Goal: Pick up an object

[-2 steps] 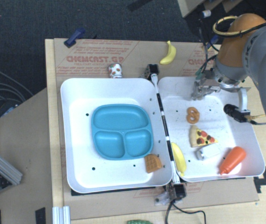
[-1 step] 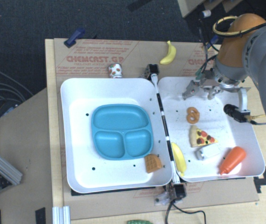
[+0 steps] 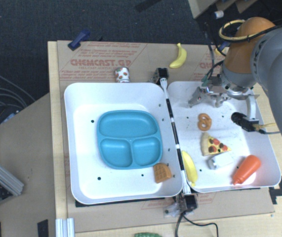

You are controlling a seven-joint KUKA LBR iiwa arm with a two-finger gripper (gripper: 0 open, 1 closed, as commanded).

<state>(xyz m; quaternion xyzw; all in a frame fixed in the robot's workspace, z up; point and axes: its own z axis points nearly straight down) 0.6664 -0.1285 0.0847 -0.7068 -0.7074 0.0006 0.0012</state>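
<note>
Claw [image 3: 209, 94] sits at 12 o'clock in the right bin [image 3: 269, 152]; open or closed cannot be told. Nearest pick, pretzel [image 3: 204, 121], lies at its 6 o'clock: flat, easily missed or pushed aside.

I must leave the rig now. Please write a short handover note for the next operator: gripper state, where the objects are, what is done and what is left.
Gripper: low over the far end of the right bin; nothing is seen between its fingers.
Right bin: pretzel, pizza slice, carrot, and a banana along the near left wall.
Left bin: blue divided plate and a waffle piece.
On the bench behind the bins: a second banana.
Done: no pick yet.
Left: grasp one object and lift it; the pretzel lies nearest.
</note>
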